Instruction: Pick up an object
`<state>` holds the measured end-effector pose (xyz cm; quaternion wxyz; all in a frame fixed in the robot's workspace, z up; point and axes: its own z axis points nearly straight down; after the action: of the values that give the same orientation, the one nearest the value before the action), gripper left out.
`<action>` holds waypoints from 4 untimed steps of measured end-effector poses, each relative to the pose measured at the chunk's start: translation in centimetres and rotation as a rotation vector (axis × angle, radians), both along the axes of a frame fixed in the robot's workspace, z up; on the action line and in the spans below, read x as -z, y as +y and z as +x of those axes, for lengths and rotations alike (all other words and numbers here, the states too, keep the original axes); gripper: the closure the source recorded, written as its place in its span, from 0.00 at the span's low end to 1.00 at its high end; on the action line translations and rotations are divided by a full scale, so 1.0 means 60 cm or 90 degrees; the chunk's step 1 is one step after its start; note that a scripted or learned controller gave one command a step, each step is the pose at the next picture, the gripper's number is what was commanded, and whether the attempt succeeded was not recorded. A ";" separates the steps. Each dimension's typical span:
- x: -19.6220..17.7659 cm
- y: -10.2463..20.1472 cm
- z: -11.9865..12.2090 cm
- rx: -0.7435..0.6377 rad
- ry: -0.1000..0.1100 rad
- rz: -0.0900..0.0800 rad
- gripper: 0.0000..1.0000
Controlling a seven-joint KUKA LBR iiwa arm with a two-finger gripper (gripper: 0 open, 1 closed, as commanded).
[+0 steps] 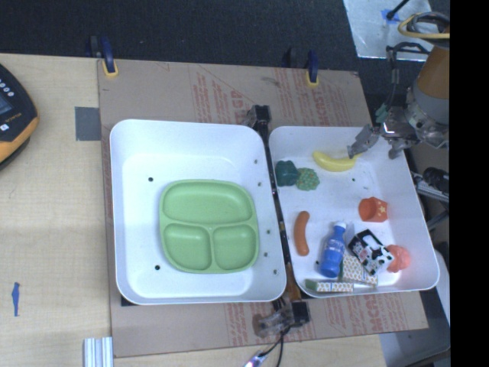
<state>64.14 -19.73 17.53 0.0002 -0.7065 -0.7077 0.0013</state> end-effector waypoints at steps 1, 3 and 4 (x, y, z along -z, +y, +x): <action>0.129 -0.025 -0.087 -0.002 0.002 0.001 0.00; 0.121 -0.026 -0.131 -0.003 0.001 0.000 1.00; 0.138 0.086 -0.057 -0.003 -0.001 0.001 1.00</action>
<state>60.73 -14.54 9.26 0.0003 -0.7047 -0.7095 0.0004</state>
